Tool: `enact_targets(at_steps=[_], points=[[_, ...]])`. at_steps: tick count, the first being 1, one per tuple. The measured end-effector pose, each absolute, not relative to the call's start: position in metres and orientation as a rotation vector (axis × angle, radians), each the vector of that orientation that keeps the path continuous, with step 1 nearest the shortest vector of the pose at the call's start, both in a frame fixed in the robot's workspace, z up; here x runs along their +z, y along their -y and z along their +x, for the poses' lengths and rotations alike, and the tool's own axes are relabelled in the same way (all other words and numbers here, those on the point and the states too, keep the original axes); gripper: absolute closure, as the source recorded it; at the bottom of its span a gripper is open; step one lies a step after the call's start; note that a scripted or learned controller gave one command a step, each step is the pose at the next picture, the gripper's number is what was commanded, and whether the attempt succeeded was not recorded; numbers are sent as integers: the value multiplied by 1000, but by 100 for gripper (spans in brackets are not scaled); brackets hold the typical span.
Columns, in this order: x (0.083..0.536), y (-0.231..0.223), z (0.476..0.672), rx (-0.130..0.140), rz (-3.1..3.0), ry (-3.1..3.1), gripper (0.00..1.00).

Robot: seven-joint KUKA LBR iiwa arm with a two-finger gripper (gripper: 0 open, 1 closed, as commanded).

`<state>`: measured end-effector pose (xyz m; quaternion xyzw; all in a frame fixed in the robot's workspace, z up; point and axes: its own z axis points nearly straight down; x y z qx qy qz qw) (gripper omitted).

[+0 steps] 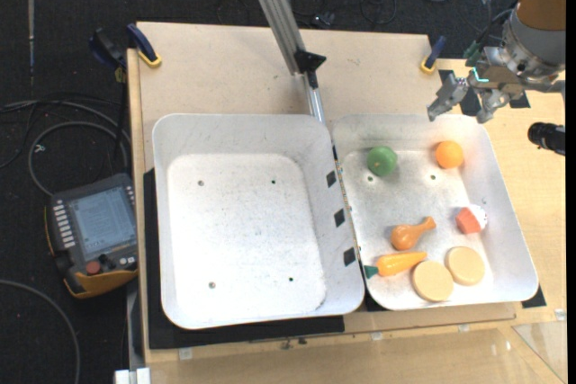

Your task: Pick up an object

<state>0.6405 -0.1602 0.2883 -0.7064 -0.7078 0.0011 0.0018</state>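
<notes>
The right bin (pixel 504 220) holds several small items: a green ball (pixel 382 160), an orange ball (pixel 448 155), a red and white block (pixel 469 219), an orange pear-shaped piece (pixel 411 234), an orange carrot (pixel 400 263) and two tan discs (pixel 433 281) (pixel 465 265). My gripper (pixel 462 108) hovers over the far rim of this bin, just beyond the orange ball. It is open, with nothing between its fingers.
The left bin (pixel 171 193) lies beside the right one, divided from it by a raised rim with black clips (pixel 340 216). A slanted metal pole (pixel 274 0) rises from the back of the bench. Two clamps (pixel 144 45) (pixel 432 57) grip the bench's far edge.
</notes>
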Motion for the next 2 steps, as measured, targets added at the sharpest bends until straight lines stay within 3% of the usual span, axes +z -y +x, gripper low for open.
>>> enact_targets(at_steps=[1, 2], points=[[291, 160, 641, 1, -2218, 2226, 0], [238, 151, 635, 5, -2216, 2221, 0]])
